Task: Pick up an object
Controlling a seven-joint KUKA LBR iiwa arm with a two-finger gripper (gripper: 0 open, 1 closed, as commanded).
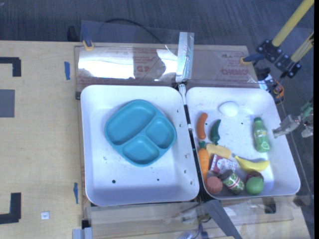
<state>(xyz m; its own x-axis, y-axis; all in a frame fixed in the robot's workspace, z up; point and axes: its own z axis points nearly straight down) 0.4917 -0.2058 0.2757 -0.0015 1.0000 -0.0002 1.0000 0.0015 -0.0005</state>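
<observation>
Because the candidates crowd together at five o'clock of the right bin [284, 158], the likeliest failure, in my judgement, is a grasp that closes on two items or slips off a rounded one.

Items, right bin: green bottle [260, 133], at three o'clock, standing apart and the easiest pick; banana [251, 162], lime [254, 184], can [232, 181], red ball [215, 184] packed touching; carrot [203, 159], sausage [201, 125], green pepper [215, 131] along the left wall.

Left bin [94, 148]: blue divided plate [140, 132].

Gripper [294, 125]: at the right bin's three o'clock rim; whether spread or pressed together cannot be told.
</observation>
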